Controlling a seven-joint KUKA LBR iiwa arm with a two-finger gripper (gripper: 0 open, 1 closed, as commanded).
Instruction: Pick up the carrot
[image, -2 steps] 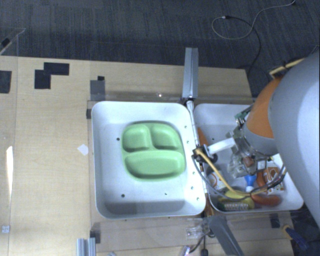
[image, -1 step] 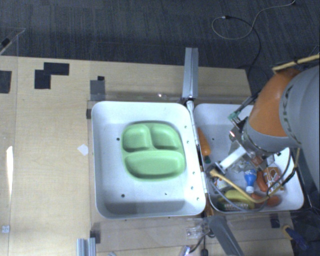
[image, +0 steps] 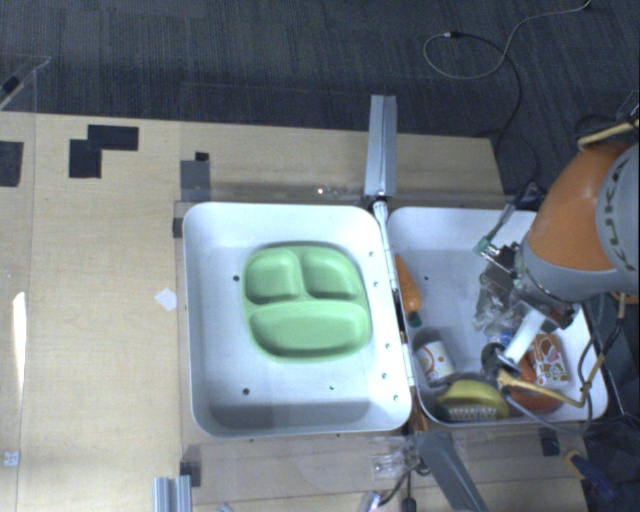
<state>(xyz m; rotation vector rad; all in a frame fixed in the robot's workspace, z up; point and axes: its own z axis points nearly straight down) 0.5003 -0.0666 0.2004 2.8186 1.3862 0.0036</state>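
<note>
The carrot (image: 406, 286) is a slim orange piece lying along the left wall of the right bin (image: 450, 232), pointing front to back. My gripper (image: 497, 312) hangs over the middle right of that bin, well to the right of the carrot and apart from it. The grey wrist and its orange band (image: 580, 212) rise behind the gripper and hide the bin's right side.
A green divided plate (image: 303, 302) lies in the left bin (image: 215, 400). At the front of the right bin sit a small can (image: 432, 358), a banana (image: 470, 392) and a red and white packet (image: 548, 362). A metal divider post (image: 381, 145) stands between the bins.
</note>
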